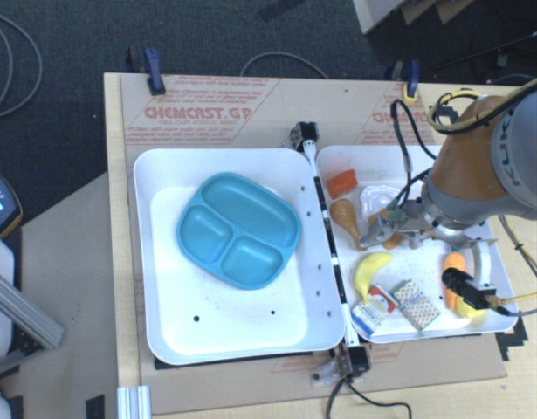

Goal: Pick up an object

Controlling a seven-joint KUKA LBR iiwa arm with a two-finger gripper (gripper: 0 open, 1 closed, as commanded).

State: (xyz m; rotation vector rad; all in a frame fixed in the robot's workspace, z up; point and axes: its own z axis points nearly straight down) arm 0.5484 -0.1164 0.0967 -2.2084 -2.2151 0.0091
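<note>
1. Brown pear-shaped toy (344, 215) = likeliest pick imo. It lies on the floor of the right bin (366, 160), close to that bin's left wall and just beside my gripper (382, 230).
2. Gripper sits low in the right bin w/ my wrist hanging over it. Can't tell from this angle whether it's apart or together. Nothing visibly held, so no grasp claimed.
3. Why I'm posed like this: arm comes in from the right, so the gripper end faces left, toward the toy. A low, slanted reach suits sth lying flat near a wall.
4. Crowding: clear crinkly wrapper (375, 201) is right beside the toy on my side, and whether they touch I can't say. Banana (370, 271) lies just below the gripper in the view. Either could get nudged or caught instead.
5. Further out: orange block (342, 182) sits above the toy, near the same wall. Small printed box (370, 312) & patterned block (416, 304) lie at the bin's near edge, apart from me.
6. Left bin (163, 234) has a blue divided plate (239, 230), well apart from me, so no factor.
7. Progress, as I judge it: pick not yet done, toy down on the bin floor.
</note>
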